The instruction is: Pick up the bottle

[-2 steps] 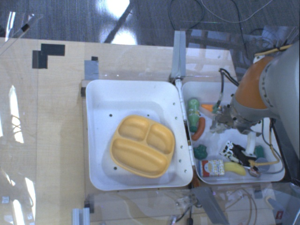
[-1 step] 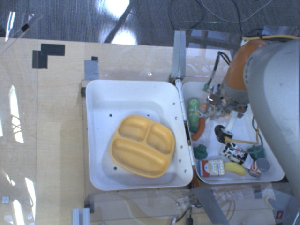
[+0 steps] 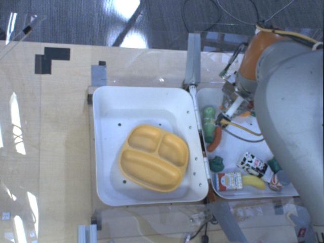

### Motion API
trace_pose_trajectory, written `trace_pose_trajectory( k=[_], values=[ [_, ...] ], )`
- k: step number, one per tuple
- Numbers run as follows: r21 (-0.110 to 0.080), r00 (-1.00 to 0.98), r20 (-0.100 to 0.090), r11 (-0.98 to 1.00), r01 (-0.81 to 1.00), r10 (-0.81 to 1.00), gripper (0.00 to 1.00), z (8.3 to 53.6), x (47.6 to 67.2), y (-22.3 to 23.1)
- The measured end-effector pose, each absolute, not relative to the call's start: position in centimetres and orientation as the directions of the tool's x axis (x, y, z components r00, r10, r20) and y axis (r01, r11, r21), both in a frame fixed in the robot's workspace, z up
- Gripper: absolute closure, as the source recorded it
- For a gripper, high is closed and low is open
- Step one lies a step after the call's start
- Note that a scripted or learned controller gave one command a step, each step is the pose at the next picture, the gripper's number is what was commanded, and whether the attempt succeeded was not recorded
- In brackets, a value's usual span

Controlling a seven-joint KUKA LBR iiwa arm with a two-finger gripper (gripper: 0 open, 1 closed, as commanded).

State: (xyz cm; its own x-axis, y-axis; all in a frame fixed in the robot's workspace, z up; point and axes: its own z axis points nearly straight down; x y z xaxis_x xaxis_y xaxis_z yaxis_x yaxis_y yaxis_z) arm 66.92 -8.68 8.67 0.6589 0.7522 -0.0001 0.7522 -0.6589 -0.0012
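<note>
A small green bottle (image 3: 208, 118) lies in the right bin (image 3: 238, 194), close to its left wall and towards the back. My gripper (image 3: 229, 108) hangs over the back of that bin, just right of the bottle and a little above it. The grey arm with its orange band covers much of the bin's right side. Nothing shows between the gripper and the bottle from this angle.
In the right bin lie a red-orange pepper (image 3: 214, 139) just in front of the bottle, a dark green toy (image 3: 216, 163), a cow-patterned item (image 3: 251, 163), a banana (image 3: 252, 182) and a small box (image 3: 229, 181). The left bin (image 3: 106, 105) holds a yellow divided plate (image 3: 154, 157).
</note>
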Motion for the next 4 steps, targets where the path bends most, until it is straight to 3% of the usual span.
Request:
trace_pose_trajectory(
  k=[1, 2, 3, 4],
  values=[
    [0.003, 0.871, 0.005, -0.871, 0.491, 0.491, 1.00, 18.7, 64.8, -2.6],
    [0.002, 0.871, 0.004, -0.871, 0.492, 0.492, 0.00, 18.6, 64.8, -2.6],
    [0.001, 0.882, 0.003, -0.882, 0.471, 0.471, 0.00, 18.5, 64.8, 1.9],
    [0.001, 0.896, 0.005, -0.896, 0.445, 0.445, 0.00, 18.6, 66.2, 4.7]
  ],
)
